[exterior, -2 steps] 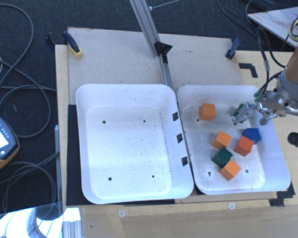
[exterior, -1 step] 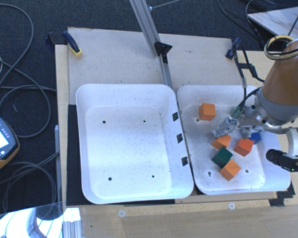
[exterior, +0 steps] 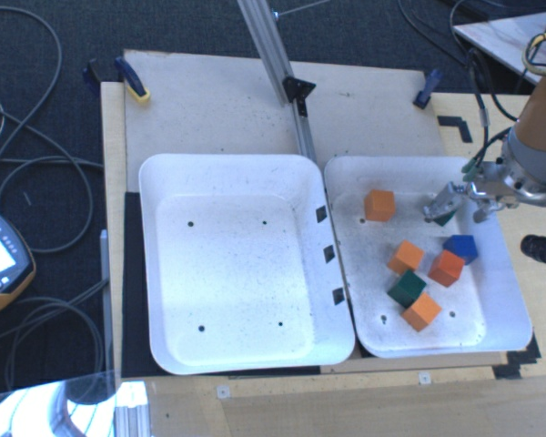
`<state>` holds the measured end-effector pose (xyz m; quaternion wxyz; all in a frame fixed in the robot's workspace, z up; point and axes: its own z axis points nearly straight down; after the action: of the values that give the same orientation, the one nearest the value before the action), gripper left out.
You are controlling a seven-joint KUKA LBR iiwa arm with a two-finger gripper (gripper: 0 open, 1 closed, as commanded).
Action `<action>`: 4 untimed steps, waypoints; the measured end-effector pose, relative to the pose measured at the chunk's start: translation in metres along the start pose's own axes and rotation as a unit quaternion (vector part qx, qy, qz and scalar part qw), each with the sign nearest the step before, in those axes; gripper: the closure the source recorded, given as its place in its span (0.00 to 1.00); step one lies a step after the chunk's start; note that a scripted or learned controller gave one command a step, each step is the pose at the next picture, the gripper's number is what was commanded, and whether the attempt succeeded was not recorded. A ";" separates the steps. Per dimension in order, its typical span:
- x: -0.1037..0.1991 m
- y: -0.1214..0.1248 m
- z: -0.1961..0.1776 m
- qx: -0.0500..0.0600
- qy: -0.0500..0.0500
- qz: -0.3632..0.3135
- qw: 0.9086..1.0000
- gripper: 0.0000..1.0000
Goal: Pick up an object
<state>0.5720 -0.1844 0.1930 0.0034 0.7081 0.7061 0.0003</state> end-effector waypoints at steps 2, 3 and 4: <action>0.000 -0.001 0.093 0.001 0.005 -0.002 1.000 0.00; -0.017 0.001 0.093 0.006 0.020 -0.008 1.000 0.00; 0.103 -0.035 0.085 0.005 0.005 -0.005 1.000 0.00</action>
<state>0.5379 -0.0822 0.1076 -0.0033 0.7046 0.7096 0.0006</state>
